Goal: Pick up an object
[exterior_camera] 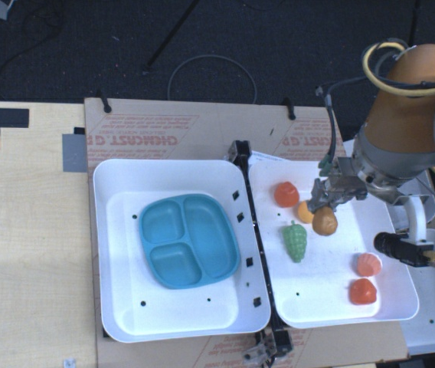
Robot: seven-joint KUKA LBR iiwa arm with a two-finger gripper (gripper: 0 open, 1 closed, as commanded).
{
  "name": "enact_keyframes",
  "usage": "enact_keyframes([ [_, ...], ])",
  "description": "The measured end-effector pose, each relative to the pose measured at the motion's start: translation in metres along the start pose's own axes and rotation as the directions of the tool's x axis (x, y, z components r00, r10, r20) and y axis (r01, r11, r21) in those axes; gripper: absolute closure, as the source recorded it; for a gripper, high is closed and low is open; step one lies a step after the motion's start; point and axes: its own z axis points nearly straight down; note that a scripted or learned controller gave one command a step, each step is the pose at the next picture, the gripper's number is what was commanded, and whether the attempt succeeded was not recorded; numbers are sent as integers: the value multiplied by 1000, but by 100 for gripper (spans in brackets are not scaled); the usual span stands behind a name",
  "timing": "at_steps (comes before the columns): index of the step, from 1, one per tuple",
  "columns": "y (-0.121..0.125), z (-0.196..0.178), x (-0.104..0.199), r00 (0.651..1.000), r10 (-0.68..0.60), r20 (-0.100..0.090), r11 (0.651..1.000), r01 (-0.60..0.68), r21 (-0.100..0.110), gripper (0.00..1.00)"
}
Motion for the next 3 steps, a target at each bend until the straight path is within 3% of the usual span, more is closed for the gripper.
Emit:
enact_keyframes([
  [2,16,14,97,1000,0,0,1000,0,1,100],
  [3,25,44,136,1000,1,1,1000,-1,4,100],
])
